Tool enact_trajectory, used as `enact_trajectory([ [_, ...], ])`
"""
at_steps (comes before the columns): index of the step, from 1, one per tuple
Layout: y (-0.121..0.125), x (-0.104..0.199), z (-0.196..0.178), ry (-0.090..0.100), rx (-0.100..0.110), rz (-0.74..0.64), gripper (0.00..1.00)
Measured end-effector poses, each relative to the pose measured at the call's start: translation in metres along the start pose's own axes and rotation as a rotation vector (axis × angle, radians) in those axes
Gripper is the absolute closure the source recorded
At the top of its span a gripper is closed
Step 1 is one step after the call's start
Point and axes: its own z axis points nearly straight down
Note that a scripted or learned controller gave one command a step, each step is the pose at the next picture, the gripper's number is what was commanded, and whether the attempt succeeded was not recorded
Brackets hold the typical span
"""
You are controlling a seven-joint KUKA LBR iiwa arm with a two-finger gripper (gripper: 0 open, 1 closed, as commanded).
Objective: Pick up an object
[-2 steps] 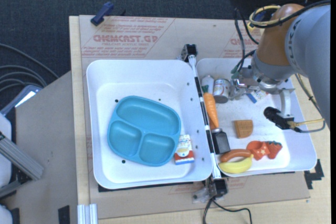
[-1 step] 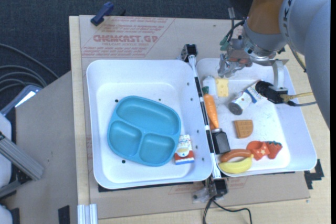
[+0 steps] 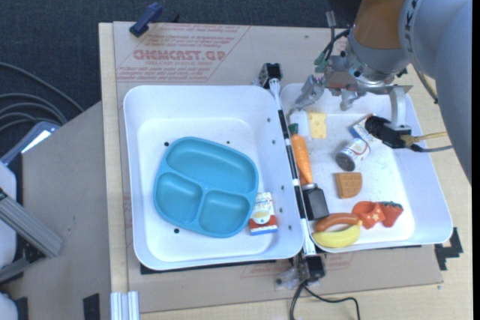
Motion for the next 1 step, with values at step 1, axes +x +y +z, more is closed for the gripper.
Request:
enact_trajectory([
  [1,0.022,-0.0449,0.0902,0.0,-0.001,0.0,0.0],
])
